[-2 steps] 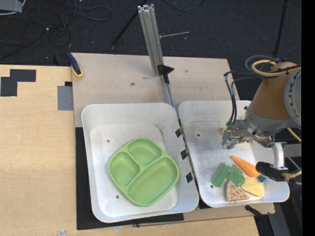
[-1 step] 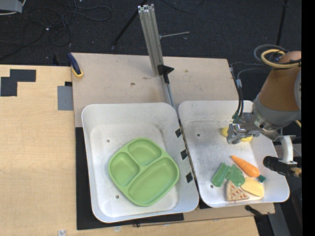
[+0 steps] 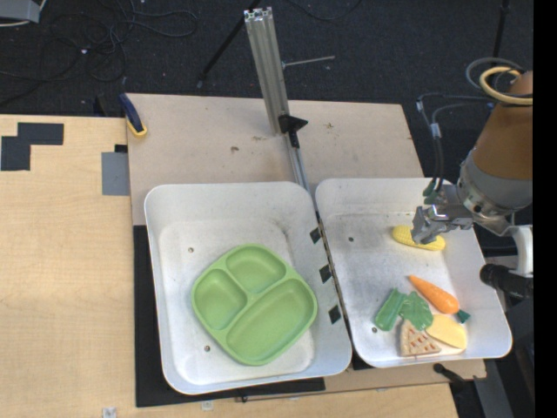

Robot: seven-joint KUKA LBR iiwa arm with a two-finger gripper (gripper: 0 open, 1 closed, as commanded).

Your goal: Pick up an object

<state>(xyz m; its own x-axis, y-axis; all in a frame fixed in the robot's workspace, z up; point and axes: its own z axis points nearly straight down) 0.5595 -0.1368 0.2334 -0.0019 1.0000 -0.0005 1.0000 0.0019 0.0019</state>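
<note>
Currently I note a yellow toy banana lying flat in the right bin, directly beneath the gripper, near that bin's far right side. From my remote station I see the gripper low over the banana's right-hand part, at or very near its surface. I cannot tell how far its fingers stand apart, nor whether anything is between them; the wrist body hides that detail.

Below the gripper, toward the near edge of the same bin, I record a cluster of toy foods: an orange carrot, closest to the gripper; a green leafy piece to the carrot's left; a yellow cheese wedge; and a brown waffle-patterned slice, overlapping the cheese wedge at the near rim.

Well to the gripper's left, the left bin holds a green divided plate with three compartments. Beyond both bins, up and left of the gripper, a grey metal post rises from the bench.
</note>
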